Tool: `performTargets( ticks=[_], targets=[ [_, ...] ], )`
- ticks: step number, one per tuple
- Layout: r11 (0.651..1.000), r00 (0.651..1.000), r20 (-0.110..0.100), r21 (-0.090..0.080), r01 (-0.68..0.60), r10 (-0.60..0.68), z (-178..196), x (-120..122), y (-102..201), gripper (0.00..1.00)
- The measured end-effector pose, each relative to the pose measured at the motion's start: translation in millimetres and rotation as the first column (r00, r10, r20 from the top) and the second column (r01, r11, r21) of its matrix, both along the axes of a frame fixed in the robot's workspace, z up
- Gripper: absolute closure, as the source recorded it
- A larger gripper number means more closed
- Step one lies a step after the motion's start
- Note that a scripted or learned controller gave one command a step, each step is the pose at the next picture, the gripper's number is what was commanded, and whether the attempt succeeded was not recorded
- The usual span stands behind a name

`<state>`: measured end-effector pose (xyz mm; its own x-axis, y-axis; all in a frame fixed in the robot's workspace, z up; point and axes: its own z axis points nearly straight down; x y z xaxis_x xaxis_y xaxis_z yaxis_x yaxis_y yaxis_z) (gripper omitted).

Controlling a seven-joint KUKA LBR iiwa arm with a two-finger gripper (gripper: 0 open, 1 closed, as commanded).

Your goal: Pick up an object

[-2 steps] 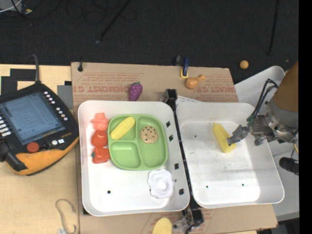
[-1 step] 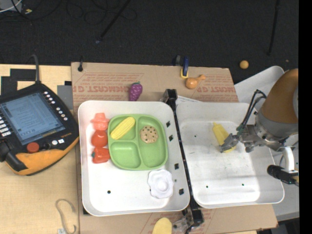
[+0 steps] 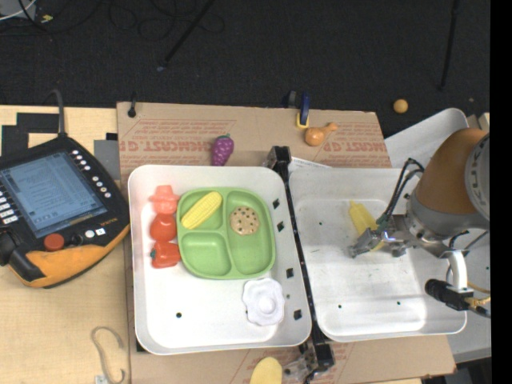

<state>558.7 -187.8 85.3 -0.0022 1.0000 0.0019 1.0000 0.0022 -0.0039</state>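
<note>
The pincer [image 3: 366,242] sits low in the right bin [image 3: 336,306], just beside the yellow piece [image 3: 360,214]; whether it is spread I cannot tell; closing off-centre could nudge the piece aside and miss.

The bench [image 3: 56,326] is light wood. A big brown cardboard sheet [image 3: 240,134] lies flat on it. Two white bins sit on the cardboard, side by side and touching. The left bin [image 3: 204,326] is the landmark here. The right bin [image 3: 376,310] is just beside it. Behind the left bin, a purple toy grape bunch [image 3: 222,149] rests on the cardboard. Farther along, behind the right bin, lies an orange toy pear [image 3: 318,134]. Left of the left bin sits a tablet-like controller [image 3: 56,206] with an orange edge. In front of the left bin, a yellow toy [image 3: 266,370] lies.
</note>
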Motion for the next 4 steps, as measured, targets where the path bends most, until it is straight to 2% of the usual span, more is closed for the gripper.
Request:
performTargets(
  ticks=[1, 4],
  targets=[
    [1.0, 1.0, 0.002, 0.0, 0.003, -0.003, 13, 0, -2, 1.0],
    [1.0, 1.0, 0.007, -0.003, 0.003, -0.003, 145, 2, -14, 1.0]
  ],
)
